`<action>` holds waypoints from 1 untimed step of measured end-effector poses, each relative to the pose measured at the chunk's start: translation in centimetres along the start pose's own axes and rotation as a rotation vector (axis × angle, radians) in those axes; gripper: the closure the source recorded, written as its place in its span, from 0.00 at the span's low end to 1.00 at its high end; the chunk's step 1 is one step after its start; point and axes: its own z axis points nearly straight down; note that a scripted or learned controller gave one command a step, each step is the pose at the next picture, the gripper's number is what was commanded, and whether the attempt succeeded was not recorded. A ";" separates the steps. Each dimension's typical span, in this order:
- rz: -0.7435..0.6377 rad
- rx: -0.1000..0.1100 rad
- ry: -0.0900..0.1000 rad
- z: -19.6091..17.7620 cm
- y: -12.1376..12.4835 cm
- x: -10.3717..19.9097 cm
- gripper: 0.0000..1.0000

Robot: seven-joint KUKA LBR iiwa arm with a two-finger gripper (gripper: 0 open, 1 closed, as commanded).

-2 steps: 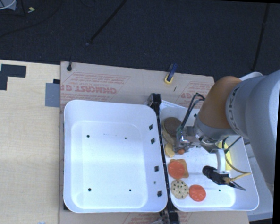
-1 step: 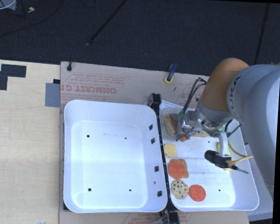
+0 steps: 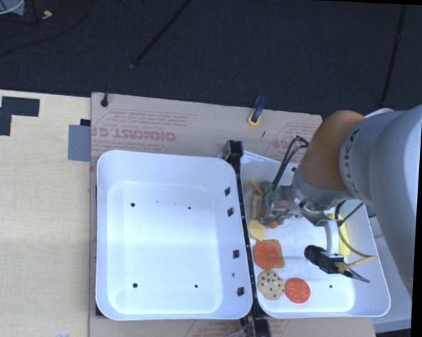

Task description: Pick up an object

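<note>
My pincer (image 3: pixel 271 216) is low in the right bin (image 3: pixel 377 310), in its far-left part, close to the wall next to the left bin (image 3: pixel 166 197). I can't tell if it is apart or together, or whether it has hold of anything. The tip is small and cluttered from this angle.

My arm (image 3: pixel 382 160) comes in from the right, grey, with the orange band (image 3: pixel 326 153) over the far side of the right bin.

All the pickable things are in the right bin, in its left half:
- A pale yellow piece (image 3: pixel 257 230) lies just near-left of my pincer, by the left wall. I can't tell whether they touch.
- An orange-red piece (image 3: pixel 268 255) lies just nearer than the yellow one, with their edges touching or overlapping.
- A chocolate-chip cookie (image 3: pixel 269 283) lies flat, nearer again, just below the orange-red piece.
- A red disc (image 3: pixel 298 290) lies flat just right of the cookie, near the bin's near wall.
- There is a small reddish bit right at my pincer tip, too small to make out.

Both bins sit side by side on a cardboard sheet (image 3: pixel 163 129) with red print. A black clip (image 3: pixel 233 150) sits at the far end of the seam between them. A blue and yellow clamp (image 3: pixel 257 111) is on the cardboard's far edge. The wooden bench top (image 3: pixel 29 224) is to the left.
</note>
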 end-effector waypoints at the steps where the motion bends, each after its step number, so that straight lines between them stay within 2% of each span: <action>1: 0.000 0.000 0.001 -9.7 -2.1 -2.1 1.00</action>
